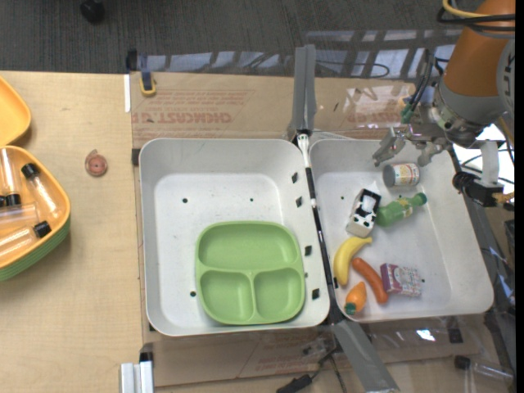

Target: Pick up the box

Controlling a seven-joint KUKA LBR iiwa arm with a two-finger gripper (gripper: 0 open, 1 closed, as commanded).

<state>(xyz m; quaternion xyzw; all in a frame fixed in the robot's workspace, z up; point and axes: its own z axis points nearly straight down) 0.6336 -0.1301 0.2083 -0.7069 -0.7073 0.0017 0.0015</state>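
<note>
The gripper (407, 147) hangs over the upper part of the right bin (458, 256), toward the upper right of the frame, below the arm's orange band (481, 47). Its fingers stand apart, splayed to left and right, with nothing between them. Just below the gripper lies a small can (402, 174) on its side, close to the fingertips, though contact cannot be made out. The box (400, 280), a small pink and white carton, lies flat in the lower right part of the same bin, well apart from the gripper. Just left of the box sits a carrot (368, 281), slanting down toward the bin's lower left corner, and beside that a banana (349, 255). Between these and the can lie a green bottle (400, 210) on its side and a small black and white cow toy (365, 210), touching or nearly touching each other. The left bin (164, 219) holds a green divided plate (250, 273) in its lower half. At the far left edge of the frame, on the wooden bench (74, 318), sits a yellow tray (37, 211) with small vials.
</note>
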